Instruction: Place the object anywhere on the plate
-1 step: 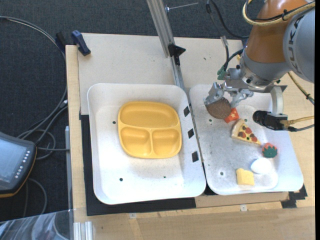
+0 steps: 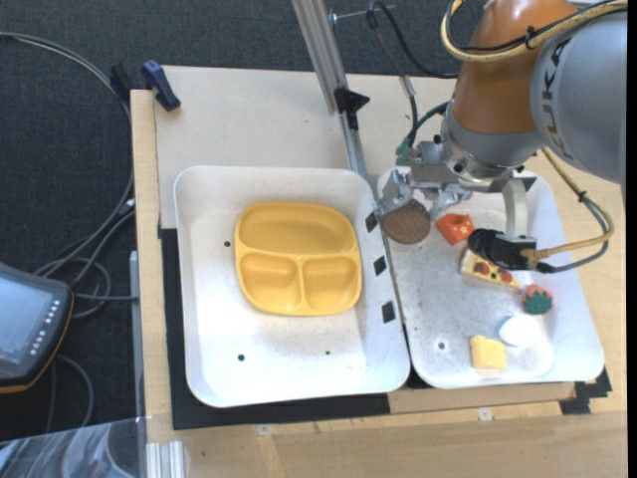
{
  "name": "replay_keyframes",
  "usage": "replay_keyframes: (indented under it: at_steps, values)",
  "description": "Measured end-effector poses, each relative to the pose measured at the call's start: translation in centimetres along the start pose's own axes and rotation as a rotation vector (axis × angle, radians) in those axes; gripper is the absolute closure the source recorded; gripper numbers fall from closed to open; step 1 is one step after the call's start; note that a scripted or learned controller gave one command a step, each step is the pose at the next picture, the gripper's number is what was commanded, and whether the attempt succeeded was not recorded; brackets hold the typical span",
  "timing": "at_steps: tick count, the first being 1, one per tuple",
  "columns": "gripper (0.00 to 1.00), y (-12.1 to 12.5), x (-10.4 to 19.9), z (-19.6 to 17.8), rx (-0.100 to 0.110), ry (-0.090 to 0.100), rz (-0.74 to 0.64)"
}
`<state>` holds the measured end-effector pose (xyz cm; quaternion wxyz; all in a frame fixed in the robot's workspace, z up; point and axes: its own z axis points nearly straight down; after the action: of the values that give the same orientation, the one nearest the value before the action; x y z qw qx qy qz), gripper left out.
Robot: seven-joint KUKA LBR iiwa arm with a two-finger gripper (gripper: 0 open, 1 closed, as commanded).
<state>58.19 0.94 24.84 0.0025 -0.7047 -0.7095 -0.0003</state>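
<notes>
A yellow divided plate lies in the middle of the left white bin. My gripper hangs over the upper left corner of the right bin, close to the divider between the bins. Directly beneath it is a brown round disc, touching or nearly touching the gripper; I cannot make out whether it is held. A red-orange piece lies just right of the disc.
Further into the right bin lie a pizza slice, a strawberry, a white round piece and a yellow block. A slanted metal pole rises behind the bins. Black cables trail by the arm.
</notes>
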Motion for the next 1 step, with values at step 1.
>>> replay_keyframes:
  at_steps: [1]
  values:
    - [1.00,-1.85,5.19,1.75,0.002,-0.001,0.001]
